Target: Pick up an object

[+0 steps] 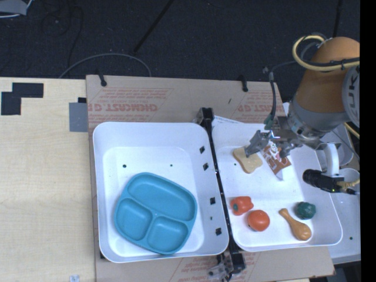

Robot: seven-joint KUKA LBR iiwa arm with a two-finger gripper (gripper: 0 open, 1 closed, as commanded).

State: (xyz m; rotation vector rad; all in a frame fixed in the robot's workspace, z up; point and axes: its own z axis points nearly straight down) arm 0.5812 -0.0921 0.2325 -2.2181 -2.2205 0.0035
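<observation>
Roughly: 2 bins (100, 157), 1 blue tray (155, 213), 6 objs.

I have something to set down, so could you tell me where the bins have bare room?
Left bin: bare strip behind the blue tray. Right bin: crowded along the front by pepper, tomato, drumstick.

Bench (41, 175) – cardboard sheet (147, 101), two white bins (106, 157).
</observation>
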